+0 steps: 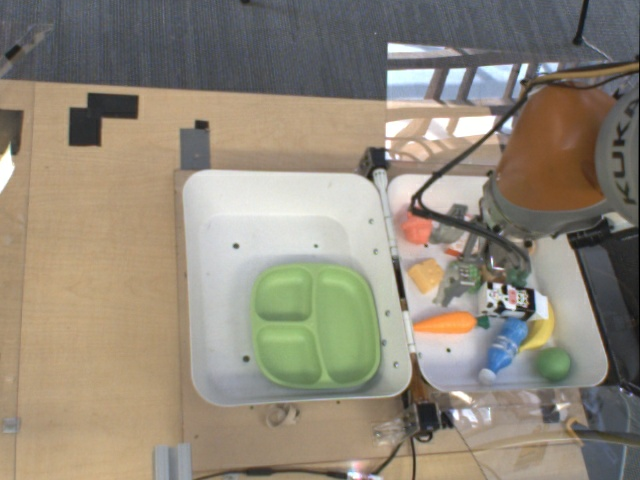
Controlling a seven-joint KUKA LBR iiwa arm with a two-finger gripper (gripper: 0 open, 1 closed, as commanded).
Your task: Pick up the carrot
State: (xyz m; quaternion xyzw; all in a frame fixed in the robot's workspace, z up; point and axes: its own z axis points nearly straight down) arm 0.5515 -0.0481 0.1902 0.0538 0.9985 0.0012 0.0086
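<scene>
Camera view has the tapered orange carrot (445,323) lying sideways near the right bin's (590,313) left wall, gripper (462,280) hovering just above it, can't tell its state. Smooth green sectioned plate (316,325) sits in the left bin (215,268).

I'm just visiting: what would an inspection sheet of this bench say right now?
Surface: wooden bench bearing two white bins, left bin, right bin.
Job's things: carrot lying in the right bin, not held.
Clutter: green plate in the left bin; bottle, banana, green ball, pink piece, yellow piece in the right.
Grippers: gripper above the carrot.
Cables: black cable on the arm.
Surroundings: grey carpet.
</scene>
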